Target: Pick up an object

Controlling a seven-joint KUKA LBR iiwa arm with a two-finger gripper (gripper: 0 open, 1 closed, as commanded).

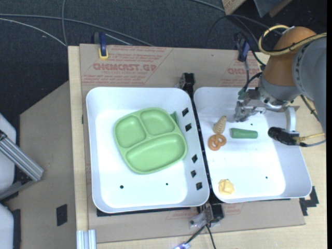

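Note:
The right bin (280, 170) holds a small green block (244, 134), a tan cone-shaped piece (220, 123), an orange ring (217, 142) and a yellow lump (225, 187) near the front edge. My gripper (243, 113) hangs over the back of this bin, just above and behind the green block, with the cone to its left. Nothing shows between its fingers. The left bin (104, 191) holds a green divided plate (149, 139).
A black divider with clips (193, 139) runs between the two bins. The arm's grey body and orange band (285, 61) overhang the right bin's back right corner, with cables (298, 136) trailing at the right. Cardboard (124, 66) lies under the bins.

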